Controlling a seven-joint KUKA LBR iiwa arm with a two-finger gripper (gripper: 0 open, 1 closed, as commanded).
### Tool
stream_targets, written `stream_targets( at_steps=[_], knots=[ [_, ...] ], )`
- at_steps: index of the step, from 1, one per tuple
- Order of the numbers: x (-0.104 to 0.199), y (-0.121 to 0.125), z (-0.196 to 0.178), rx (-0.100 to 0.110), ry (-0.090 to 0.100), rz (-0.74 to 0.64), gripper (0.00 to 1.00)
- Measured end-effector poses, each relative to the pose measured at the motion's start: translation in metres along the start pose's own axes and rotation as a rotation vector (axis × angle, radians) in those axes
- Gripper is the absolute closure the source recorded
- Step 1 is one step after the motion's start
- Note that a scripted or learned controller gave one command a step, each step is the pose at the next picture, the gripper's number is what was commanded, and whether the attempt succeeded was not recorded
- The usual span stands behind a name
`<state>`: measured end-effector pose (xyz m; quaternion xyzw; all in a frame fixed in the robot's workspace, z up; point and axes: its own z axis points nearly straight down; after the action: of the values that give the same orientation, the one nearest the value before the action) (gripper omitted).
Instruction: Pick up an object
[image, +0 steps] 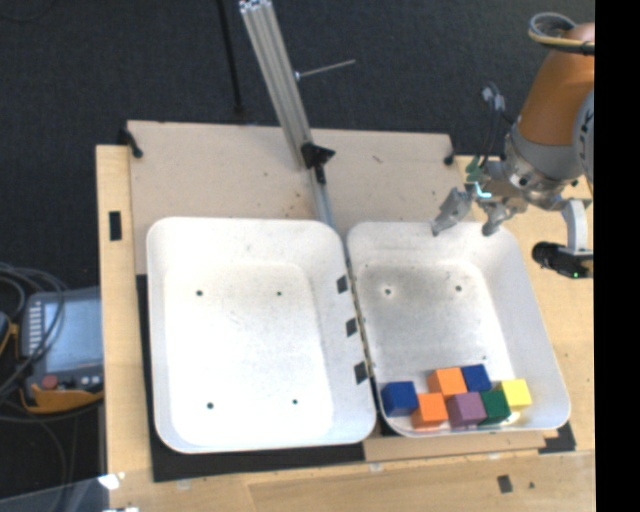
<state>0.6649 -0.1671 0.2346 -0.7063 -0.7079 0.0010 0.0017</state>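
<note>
Several small coloured cubes lie bunched at the near edge of the right bin (440, 300): a blue cube (399, 397), two orange cubes (449, 381), a purple cube (466, 408), a green cube (495, 403), a yellow cube (516, 392) and a second blue cube (476, 376). My gripper (468, 219) hangs over the far rim of the right bin, well away from the cubes. Its two fingers are spread apart with nothing between them.
The left bin (250, 330) sits beside the right one. A slanted metal rail (285, 95) rises behind the bins. A grey control box (60, 335) with cables stands at the left edge of the bench.
</note>
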Motion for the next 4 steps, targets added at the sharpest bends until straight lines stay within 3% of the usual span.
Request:
stream_targets(
  at_steps=[1,4],
  knots=[
    [-0.001,0.001,-0.004,-0.004,-0.005,-0.002,0.0],
    [-0.016,-0.005,0.136,-0.001,-0.004,0.006,0.0]
  ],
)
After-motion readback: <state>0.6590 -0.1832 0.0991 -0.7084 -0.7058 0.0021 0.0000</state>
